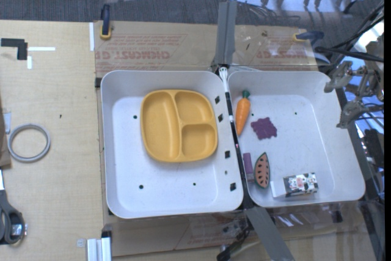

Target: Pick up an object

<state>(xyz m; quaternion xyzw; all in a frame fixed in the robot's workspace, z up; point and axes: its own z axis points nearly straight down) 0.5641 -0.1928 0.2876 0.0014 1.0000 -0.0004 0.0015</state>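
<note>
The right bin [330,150] holds several small things. An orange toy carrot [242,114] with a green top leans against the bin's left wall. A flat purple piece [264,128] lies just to its right. Near the front left are a watermelon slice [262,169] and a thin lilac stick [247,162] along the wall. A small white box with a printed label [300,184] rests near the front edge. In the left bin [122,180] lies a yellow plate with three compartments [179,125].
Metal brackets and cables [353,95] crowd the right bin's far right rim. A divider rail [231,131] runs between the bins. On the bench at left lie a tape roll [27,142] and scissors [9,226]. An orange clamp [105,24] sits behind the left bin.
</note>
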